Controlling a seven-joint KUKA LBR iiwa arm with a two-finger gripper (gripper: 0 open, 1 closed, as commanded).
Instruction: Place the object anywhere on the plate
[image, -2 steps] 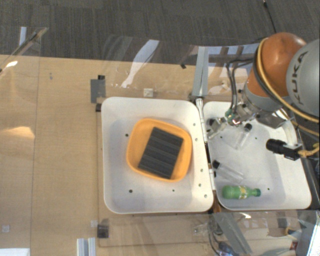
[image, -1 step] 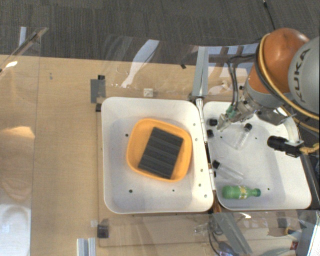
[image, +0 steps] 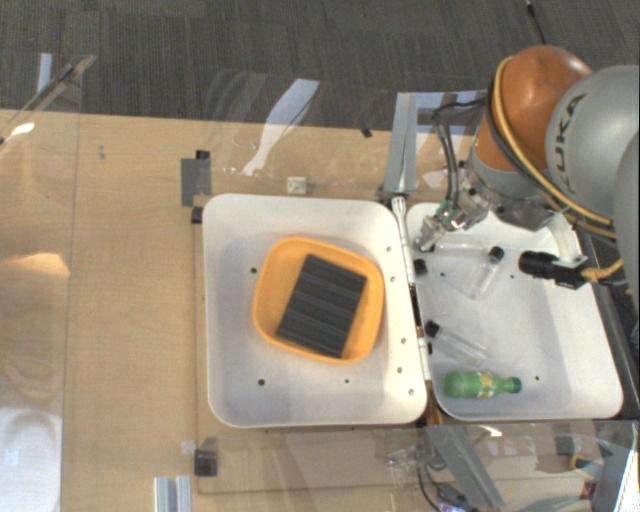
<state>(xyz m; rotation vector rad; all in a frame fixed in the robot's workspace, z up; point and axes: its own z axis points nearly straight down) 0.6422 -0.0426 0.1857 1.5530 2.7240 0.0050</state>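
Observation:
An orange plate (image: 266, 300) sits in the middle of the left bin (image: 230, 380). A dark grey ribbed rectangular block (image: 321, 305) lies flat on the plate, slightly turned. In the right bin (image: 570, 350) a small green bottle (image: 482, 383) lies on its side near the front edge. My gripper (image: 441, 226) hangs over the far left corner of the right bin, close to the wall between the bins. It is well away from the bottle and to the right of the plate. Nothing shows in it.
The arm's grey body and orange band (image: 530, 90) cover the far right corner of the right bin. A raised wall (image: 412, 300) divides the two bins. Wooden bench top (image: 100, 300) lies to the left, with clear sheeting over it.

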